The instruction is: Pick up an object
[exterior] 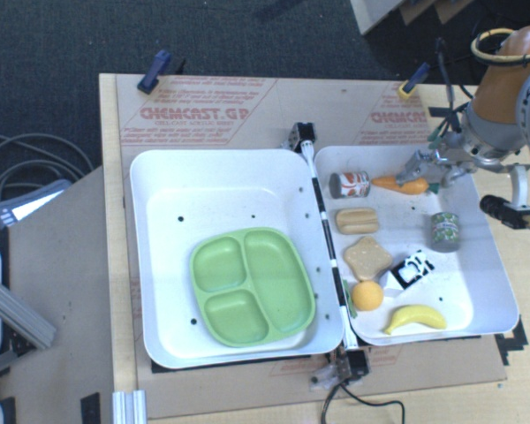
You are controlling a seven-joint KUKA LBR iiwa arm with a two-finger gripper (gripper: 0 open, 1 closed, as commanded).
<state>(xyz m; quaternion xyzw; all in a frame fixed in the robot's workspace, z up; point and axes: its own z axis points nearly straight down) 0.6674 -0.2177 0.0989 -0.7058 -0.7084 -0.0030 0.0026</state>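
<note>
My gripper (431, 171) hangs low over the back of the right bin (497, 276), at the right end of an orange carrot (396, 184) that lies on the bin floor. Whether it touches the carrot is not clear from this angle. Left of the carrot lies a red and white can (349, 184) on its side. In front of those are a tan bun (356, 219), a slice of toast (367, 257), an orange (367, 295) and a banana (415, 318).
A small greenish can (444, 229) stands upright right of the bun, and a black and white block (412, 268) lies beside the toast. The left bin (203, 193) holds a green divided plate (252, 285). Clamps sit along the divider between the bins.
</note>
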